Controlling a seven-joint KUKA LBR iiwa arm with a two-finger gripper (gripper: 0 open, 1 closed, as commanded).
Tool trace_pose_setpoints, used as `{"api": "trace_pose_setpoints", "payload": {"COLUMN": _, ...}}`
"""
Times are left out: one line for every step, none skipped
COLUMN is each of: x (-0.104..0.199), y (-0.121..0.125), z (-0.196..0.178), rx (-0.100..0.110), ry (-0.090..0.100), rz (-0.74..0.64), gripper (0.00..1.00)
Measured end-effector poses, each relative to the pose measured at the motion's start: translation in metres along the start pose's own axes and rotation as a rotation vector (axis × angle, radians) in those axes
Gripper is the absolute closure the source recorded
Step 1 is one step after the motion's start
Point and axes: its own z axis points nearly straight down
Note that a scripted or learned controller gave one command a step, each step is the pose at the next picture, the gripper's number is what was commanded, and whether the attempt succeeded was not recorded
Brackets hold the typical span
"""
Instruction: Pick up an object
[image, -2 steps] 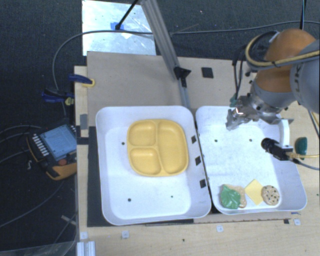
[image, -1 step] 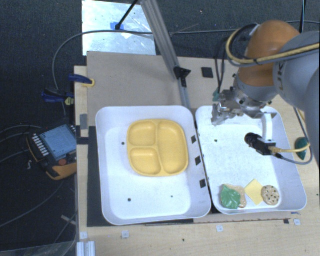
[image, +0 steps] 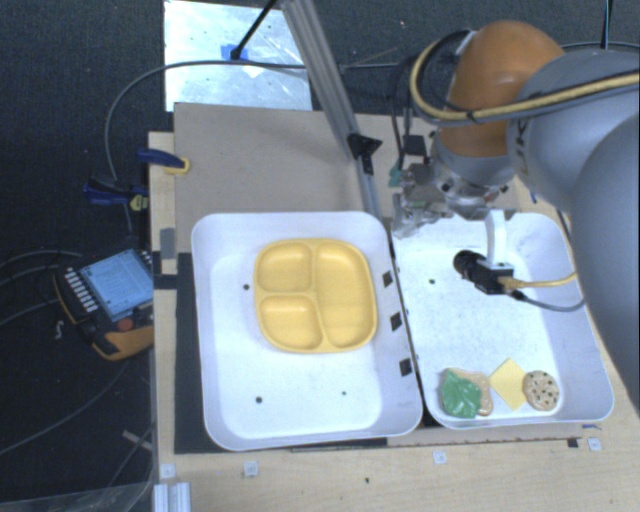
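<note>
The grey arm with its orange band reaches over the far end of the right shallow white bin (image: 560, 300), its fingers (image: 418, 212) low by the bin's far left corner; whether they are apart or closed cannot be told, and nothing shows between them. Well nearer the camera than the fingers, along the bin's near wall, lie a green leafy toy piece (image: 460, 394), a yellow cheese-like wedge (image: 508, 382) and a round speckled cookie (image: 541, 390). Left of the fingers, the left white bin (image: 225, 400) holds a yellow three-compartment plastic plate (image: 315, 295).
</note>
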Motion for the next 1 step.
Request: {"api": "trace_pose_setpoints", "payload": {"x": 0.0521, "y": 0.0107, "z": 0.0148, "rx": 0.002, "ry": -0.001, "rz": 0.001, "gripper": 1.0}}
